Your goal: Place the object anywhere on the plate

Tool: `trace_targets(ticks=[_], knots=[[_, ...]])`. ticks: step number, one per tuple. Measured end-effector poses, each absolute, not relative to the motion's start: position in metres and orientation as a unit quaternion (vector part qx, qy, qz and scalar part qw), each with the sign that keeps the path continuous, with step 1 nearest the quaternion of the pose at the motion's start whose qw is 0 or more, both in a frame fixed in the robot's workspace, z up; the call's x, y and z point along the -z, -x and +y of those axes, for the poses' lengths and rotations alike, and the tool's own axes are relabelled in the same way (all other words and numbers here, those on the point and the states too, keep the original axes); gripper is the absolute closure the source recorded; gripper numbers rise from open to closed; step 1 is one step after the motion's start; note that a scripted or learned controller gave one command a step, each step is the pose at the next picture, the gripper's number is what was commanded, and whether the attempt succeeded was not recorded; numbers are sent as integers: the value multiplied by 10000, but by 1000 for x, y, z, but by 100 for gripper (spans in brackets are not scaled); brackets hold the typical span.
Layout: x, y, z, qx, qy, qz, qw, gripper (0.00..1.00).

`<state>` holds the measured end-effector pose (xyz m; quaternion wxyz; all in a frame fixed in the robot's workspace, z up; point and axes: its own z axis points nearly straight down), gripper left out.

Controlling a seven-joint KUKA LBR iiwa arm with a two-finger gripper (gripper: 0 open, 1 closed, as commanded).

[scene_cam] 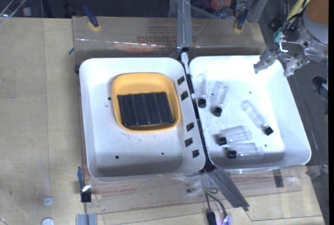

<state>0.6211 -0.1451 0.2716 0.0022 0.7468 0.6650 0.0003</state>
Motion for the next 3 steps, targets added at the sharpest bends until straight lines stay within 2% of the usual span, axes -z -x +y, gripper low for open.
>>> trace_targets(ticks=[1,2,3], knots=[[-220,-601,-204,0,-5937,8047,-4,0],[-232,-634,-223,-7,-4229,9062,40,0],[-254,-656,-222,-7,-3123,9500,48,0]])
